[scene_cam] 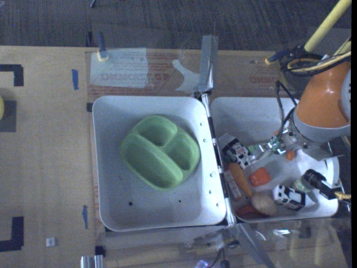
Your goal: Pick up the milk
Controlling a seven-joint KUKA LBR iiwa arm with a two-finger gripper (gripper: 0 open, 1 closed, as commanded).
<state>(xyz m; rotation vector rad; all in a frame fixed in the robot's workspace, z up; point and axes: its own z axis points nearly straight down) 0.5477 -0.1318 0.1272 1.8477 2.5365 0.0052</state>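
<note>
Two small white cartons with black cow patches lie in the right bin (251, 113). One milk carton (236, 152) rests near the bin's left wall. The other milk carton (289, 197) sits near the front right corner. My gripper (269, 147) hangs low over the middle of the right bin, below the grey wrist and orange band (323, 102). It points left toward the first carton, just to that carton's right. Nothing shows in its grasp.
The right bin also holds an orange carrot-like stick (240, 180), a red-orange piece (259, 176), a tan rounded item (265, 204) and a red piece (245, 210). A green divided plate (160, 151) lies in the left bin (111, 205). A black part (317, 181) juts in at right.
</note>
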